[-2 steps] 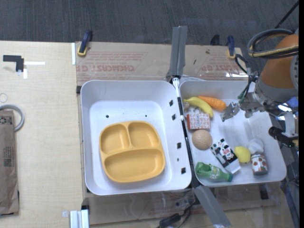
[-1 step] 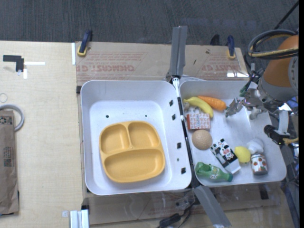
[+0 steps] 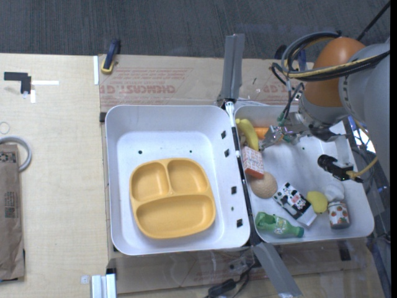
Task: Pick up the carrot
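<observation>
The carrot (image 3: 262,131) is a short orange piece lying at the back left of the right bin (image 3: 363,225), just right of a yellow banana (image 3: 247,133). Most of its right end is hidden by my gripper (image 3: 275,139), which hangs low over the bin and sits right beside the carrot, touching or nearly touching it. The grey arm with its orange band (image 3: 335,73) reaches in from the upper right. I cannot make out anything held.
The right bin also holds a red-and-white carton (image 3: 252,161), a tan round item (image 3: 265,185), a cow-patterned box (image 3: 291,198), a lemon (image 3: 317,201), a green packet (image 3: 279,225) and a small can (image 3: 339,215). A yellow divided plate (image 3: 172,197) lies in the left bin (image 3: 124,166).
</observation>
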